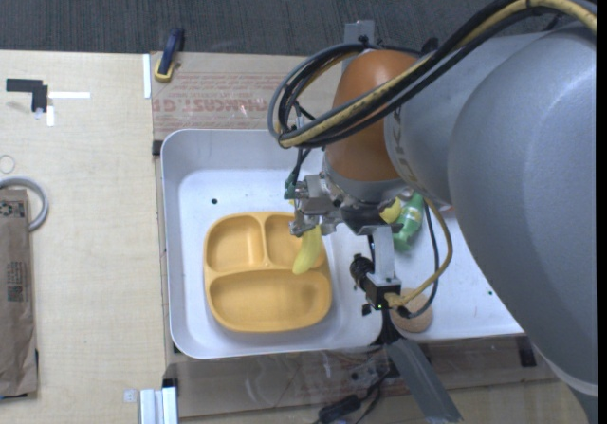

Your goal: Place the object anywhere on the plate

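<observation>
While arm [493,128] hangs over white bin [180,223], yellow obj [306,251] overlaps plate [266,304].

Pale wooden bench [85,223] under everything; white bin [190,175] set on it at centre, cardboard sheet [228,95] tucked beneath the bin's far edge; brown paper bag [14,299] flat at the left edge; small black bracket [28,90] near the far-left corner.

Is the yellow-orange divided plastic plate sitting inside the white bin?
Yes, the yellow-orange divided plastic plate lies flat on the floor of the white bin, with the bin's rim visible around its left and lower sides.
</observation>
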### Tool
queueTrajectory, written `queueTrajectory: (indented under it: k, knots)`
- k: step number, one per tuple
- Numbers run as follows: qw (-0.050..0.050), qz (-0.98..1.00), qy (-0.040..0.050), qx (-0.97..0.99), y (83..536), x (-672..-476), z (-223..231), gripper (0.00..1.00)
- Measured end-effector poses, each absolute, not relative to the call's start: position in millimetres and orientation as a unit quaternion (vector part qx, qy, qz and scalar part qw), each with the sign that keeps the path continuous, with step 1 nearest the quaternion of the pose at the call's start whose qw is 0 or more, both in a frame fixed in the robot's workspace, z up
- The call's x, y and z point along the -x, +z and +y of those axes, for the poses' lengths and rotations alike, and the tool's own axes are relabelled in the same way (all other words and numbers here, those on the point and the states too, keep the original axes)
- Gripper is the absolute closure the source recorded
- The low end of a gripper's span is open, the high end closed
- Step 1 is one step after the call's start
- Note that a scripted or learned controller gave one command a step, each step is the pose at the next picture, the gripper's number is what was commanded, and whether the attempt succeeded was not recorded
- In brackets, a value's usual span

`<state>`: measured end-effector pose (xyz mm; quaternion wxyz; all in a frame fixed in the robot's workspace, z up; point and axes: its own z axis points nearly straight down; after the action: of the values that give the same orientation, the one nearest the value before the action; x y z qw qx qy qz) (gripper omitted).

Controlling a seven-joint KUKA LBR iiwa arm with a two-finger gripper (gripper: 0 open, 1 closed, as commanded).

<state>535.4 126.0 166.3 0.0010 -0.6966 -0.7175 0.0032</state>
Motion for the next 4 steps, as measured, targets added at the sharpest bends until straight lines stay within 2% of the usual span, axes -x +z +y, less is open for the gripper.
queueTrajectory:
  k: [1,2,3,4]
  knots:
    - [0.001,-0.717,0.0031,0.697,166.4,-535.5,125.9,0.00]
    - [0.001,-0.717,0.0051,0.697,174.3,-535.5,124.1,1.00]
    - [-0.001,-0.561,0.0025,0.828,199.7,-544.0,159.3,1.00]
    - [-0.001,-0.472,0.0026,0.882,149.3,-585.5,186.6,1.00]
